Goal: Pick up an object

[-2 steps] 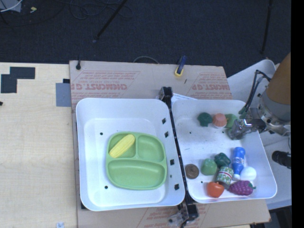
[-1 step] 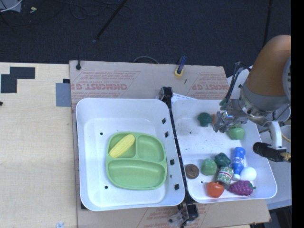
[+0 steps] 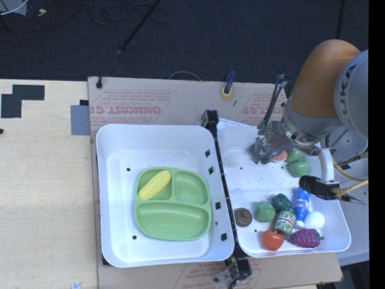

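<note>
The arm (image 3: 328, 86) enters from the right of the frame and bends down over the upper part of the right bin (image 3: 243, 167), the second of two white bins; the left bin (image 3: 114, 161) holds a green divided plate (image 3: 174, 212) with a yellow corn cob (image 3: 154, 183) in its upper-left compartment. The gripper (image 3: 266, 149) sits low in the right bin's upper centre, pointing toward the left of the frame. Whether its fingers are spread or closed cannot be told, since the dark mechanism hides them. The nearest candidate is a small reddish-orange object (image 3: 279, 156) touching the gripper's lower-right side, too obscured to confirm as held. Two green pieces (image 3: 297, 162) lie just beside it to the right. The remaining objects cluster well apart at the lower right of the bin: a brown disc (image 3: 243, 217), a green pepper (image 3: 264, 211), a blue bottle (image 3: 301, 200), a red tomato (image 3: 272, 240) and purple grapes (image 3: 305, 238). A grasp here probably depends on the reddish object lying between the fingers rather than beside them.
</note>
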Robot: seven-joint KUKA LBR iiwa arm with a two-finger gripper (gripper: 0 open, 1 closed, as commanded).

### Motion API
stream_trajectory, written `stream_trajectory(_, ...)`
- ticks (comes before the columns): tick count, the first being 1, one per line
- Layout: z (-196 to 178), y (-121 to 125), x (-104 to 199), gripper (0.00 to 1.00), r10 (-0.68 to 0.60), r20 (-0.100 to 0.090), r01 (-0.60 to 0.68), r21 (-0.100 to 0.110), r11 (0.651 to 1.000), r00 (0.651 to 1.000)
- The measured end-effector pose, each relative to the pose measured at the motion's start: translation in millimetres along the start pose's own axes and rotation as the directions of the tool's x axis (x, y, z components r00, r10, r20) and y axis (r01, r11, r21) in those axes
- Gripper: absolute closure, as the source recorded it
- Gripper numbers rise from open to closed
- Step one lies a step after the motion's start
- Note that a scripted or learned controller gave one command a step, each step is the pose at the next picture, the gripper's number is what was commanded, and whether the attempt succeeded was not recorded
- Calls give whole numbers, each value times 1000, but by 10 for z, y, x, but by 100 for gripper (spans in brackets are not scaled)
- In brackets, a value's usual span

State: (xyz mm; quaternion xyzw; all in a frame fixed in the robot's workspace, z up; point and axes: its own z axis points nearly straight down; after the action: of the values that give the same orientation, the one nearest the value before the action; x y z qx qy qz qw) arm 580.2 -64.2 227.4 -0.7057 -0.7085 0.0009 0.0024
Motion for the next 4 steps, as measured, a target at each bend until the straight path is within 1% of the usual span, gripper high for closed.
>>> stream_trajectory(1, 120, 234, 529, 100, -1, 0, 1, 1, 1000, 1000)
stream_trajectory(2, 61, 277, 726, 100, 2, 1, -2, 0, 1000, 1000)
stream_trajectory(3, 124, 390, 714, 100, 0, 3, 0, 0, 1000, 1000)
stream_trajectory(4, -87, 384, 727, 100, 2, 1, -2, -1, 1000, 1000)
